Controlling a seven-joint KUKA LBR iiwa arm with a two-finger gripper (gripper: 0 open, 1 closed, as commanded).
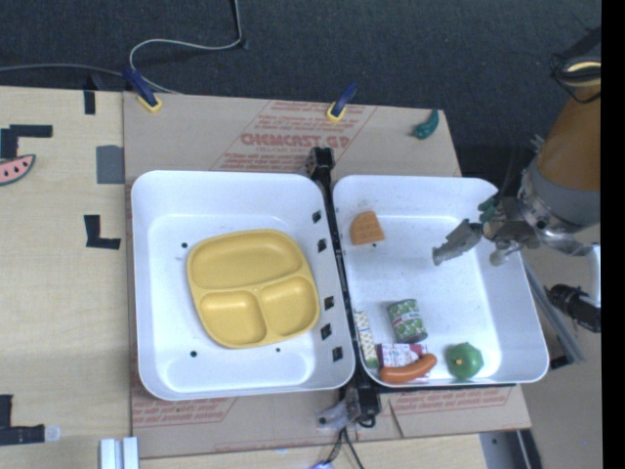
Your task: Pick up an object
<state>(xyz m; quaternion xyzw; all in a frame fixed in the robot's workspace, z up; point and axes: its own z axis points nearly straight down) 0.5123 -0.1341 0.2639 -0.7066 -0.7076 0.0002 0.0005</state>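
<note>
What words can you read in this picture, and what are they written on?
"CHEMCAST GP": red print on the cardboard sheet under the bins, seen upside down and blurry, so the spelling is my best guess.
Smaller red print along the cardboard's front edge: too blurred to read.
Green packet and red-and-white packet: print too small to read.

Two white bins: left bin [156, 262], right bin [508, 301]. One yellow divided plate [254, 286], one orange piece [367, 228], one green packet [406, 319], one sausage [407, 367], one green ball [465, 360], one striped packet [365, 337]
</note>
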